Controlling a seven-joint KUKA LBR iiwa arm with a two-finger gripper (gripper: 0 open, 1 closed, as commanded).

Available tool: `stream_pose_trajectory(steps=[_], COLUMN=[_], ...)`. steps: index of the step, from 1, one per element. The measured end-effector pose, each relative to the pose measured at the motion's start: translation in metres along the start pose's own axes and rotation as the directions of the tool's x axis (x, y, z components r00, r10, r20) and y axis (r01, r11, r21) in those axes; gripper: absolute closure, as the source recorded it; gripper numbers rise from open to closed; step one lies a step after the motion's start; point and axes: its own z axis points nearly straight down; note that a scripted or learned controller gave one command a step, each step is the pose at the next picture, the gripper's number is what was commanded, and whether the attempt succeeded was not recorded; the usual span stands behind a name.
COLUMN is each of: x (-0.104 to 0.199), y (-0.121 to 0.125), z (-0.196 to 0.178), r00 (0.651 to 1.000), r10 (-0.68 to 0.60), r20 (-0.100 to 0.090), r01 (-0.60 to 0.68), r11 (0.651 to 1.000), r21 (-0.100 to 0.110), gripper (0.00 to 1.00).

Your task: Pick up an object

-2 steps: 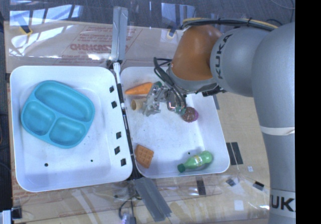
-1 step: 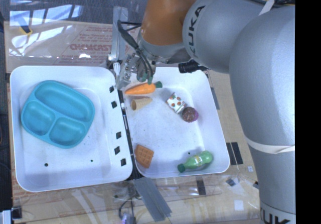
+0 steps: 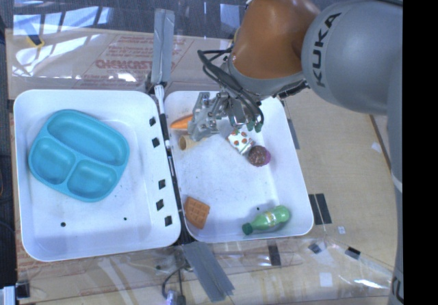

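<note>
My gripper (image 3: 203, 121) hangs low over the back left part of the right bin (image 3: 226, 187), under the orange wrist band. An orange carrot-like piece (image 3: 181, 122) lies just left of it, and a small tan cylinder (image 3: 183, 141) sits below that. A white block with coloured dots (image 3: 239, 139) and a dark maroon ball (image 3: 258, 156) lie to the right of the gripper. A brown waffle-like square (image 3: 197, 211) and a green bottle (image 3: 267, 220) rest near the bin's front edge. Nothing shows between the fingers.
The left bin (image 3: 41, 228) holds a blue divided plate (image 3: 79, 154). A black-marked divider (image 3: 164, 167) separates the two bins. The grey arm (image 3: 356, 44) fills the upper right above the bench.
</note>
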Motion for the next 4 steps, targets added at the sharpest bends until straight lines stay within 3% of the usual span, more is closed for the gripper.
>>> stream_pose_trajectory(steps=[1,2,3,4], x=[-0.055,-0.039,-0.039,-0.026], y=[-0.019,-0.057,-0.058,-0.094], z=[0.027,-0.003,-0.003,0.119], r00=[0.878,0.721,0.721,0.789], r10=[-0.478,-0.693,-0.693,-0.614], r20=[0.003,0.004,0.004,0.016], r01=[0.478,0.693,0.693,0.614], r11=[0.878,0.721,0.721,0.789], r21=[0.000,0.002,0.002,0.015], gripper=[1.00,1.00,0.00,0.00])
